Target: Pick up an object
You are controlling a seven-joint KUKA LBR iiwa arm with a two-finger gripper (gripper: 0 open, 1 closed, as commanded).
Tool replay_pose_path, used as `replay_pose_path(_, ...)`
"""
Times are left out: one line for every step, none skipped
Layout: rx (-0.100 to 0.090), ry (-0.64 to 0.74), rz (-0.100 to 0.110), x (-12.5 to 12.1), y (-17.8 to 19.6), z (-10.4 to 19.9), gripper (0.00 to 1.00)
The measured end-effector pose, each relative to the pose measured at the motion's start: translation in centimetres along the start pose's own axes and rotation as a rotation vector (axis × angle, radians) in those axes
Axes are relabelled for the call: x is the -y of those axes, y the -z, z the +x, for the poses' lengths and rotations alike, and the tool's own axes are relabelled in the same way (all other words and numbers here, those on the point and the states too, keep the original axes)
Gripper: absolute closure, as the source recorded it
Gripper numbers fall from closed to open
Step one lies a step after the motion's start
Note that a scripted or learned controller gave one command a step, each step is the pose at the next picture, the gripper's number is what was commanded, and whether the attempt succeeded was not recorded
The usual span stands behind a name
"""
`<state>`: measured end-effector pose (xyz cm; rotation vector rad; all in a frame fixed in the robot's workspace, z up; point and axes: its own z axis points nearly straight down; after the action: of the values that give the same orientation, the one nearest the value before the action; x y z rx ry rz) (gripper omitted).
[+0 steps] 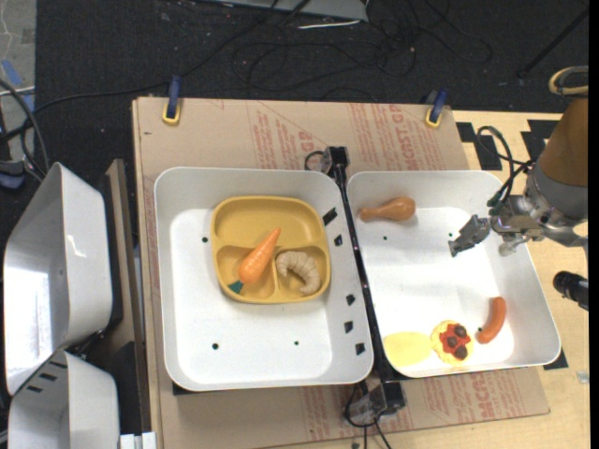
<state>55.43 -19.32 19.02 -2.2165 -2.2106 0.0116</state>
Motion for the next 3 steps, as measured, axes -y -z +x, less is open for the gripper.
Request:
replay_pose_path(0.003, 0.004, -0.013, -0.3, 0.7, 0.0, 0.00)
replay_pose_path(0.001, 0.001, -0.008, 0.7, -4.6, 0.2, 0.00)
replay_pose_path(0.001, 0.001, -0.008, 0.7, -10.0, 0.2, 0.00)
